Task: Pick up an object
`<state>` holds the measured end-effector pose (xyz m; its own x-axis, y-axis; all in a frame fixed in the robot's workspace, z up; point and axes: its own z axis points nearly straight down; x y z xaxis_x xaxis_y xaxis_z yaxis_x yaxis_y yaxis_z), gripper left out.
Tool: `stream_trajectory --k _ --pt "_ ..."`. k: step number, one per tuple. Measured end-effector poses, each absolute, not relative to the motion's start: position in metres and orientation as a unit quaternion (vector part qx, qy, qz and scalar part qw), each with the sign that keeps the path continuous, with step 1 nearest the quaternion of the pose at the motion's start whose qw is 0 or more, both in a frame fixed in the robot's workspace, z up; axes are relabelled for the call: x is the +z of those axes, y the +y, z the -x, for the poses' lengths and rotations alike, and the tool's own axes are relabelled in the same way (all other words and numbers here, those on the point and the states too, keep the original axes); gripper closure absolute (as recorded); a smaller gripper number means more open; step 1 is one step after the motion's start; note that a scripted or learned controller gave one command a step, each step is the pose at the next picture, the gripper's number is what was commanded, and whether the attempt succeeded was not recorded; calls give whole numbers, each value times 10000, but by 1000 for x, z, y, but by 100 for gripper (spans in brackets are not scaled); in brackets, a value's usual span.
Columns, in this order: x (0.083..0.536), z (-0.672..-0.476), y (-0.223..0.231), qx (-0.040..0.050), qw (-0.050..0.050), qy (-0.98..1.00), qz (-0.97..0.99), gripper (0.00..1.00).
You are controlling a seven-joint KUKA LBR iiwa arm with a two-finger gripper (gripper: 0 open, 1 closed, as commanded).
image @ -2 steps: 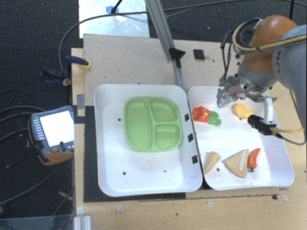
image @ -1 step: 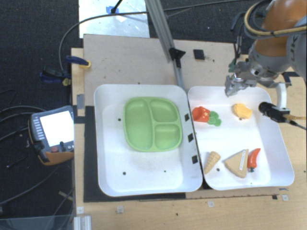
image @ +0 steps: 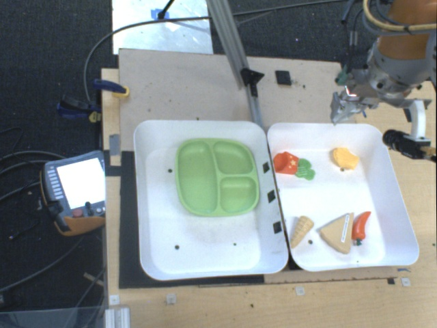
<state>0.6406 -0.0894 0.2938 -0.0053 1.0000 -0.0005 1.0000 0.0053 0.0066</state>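
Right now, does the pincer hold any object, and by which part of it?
Nothing is held. The pincer hangs above the far rim of the right bin, apart from the yellow toy below it.

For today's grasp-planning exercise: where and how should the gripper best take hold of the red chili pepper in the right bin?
Probably across the red chili pepper's thicker middle, coming straight down from above. It lies flat and slender, close beside the wedge-shaped piece, so closing across its narrow width looks safest.
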Motion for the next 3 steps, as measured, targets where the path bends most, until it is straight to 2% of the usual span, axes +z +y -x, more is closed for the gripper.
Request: stream_trajectory --k 2,3 --pt "253 -640 25 10 -1 7108 -7034 100" --pt "251 -646 81 16 4 7107 -7035 100"
